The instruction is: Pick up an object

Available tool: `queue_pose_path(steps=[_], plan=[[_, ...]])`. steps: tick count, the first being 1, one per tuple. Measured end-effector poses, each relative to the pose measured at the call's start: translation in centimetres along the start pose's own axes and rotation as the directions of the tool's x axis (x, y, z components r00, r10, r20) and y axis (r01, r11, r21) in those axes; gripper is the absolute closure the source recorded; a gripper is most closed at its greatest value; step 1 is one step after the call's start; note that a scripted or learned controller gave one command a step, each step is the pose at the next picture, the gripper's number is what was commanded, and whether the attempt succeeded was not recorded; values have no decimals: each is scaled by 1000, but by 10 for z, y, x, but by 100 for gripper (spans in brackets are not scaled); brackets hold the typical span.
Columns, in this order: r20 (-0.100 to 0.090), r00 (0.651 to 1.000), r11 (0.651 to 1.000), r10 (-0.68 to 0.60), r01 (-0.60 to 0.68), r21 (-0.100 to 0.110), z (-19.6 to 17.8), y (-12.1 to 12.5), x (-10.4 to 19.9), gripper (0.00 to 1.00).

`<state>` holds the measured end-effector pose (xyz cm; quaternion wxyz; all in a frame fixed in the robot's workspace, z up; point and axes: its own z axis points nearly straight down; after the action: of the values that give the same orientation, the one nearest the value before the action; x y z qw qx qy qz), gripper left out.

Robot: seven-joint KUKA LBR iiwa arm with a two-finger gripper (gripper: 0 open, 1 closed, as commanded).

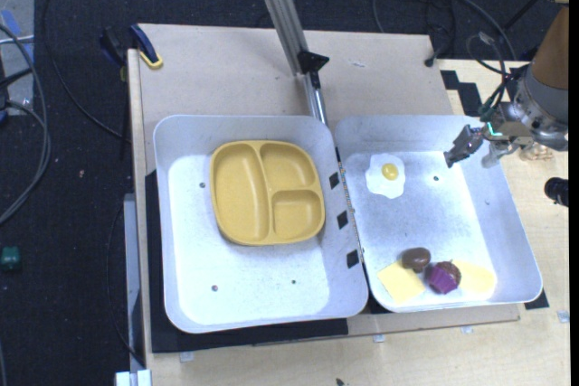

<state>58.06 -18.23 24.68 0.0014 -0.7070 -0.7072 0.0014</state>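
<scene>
Cables trail over the dark floor around the desk (226,59), where two white bins sit side by side. At the right bin's (452,221) far right edge hovers the hand (470,145), fingers slightly spread, pinching nothing. Nearest it is the fried egg (386,175), down-left, roundish, without a clear long axis.

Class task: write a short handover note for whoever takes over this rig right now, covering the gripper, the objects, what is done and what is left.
Gripper: above the right bin's far right edge, holding nothing.
Right bin: fried egg at the far side; brown piece, purple piece and yellow slices at the near edge.
Left bin: yellow divided plate.
Done: nothing picked yet.
Left: choose an object, descend, grasp, lift.
</scene>
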Motion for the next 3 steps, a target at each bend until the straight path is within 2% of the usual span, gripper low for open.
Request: queue_pose_path(steps=[1, 2, 3], plan=[[1, 1000, 1000, -1, 1, -4, -2, 1, 0, 0], [1, 1000, 1000, 0, 0, -3, 40, 4, 4, 0], [0, 1000, 1000, 0, 0, -1, 104, 7, 6, 0]])
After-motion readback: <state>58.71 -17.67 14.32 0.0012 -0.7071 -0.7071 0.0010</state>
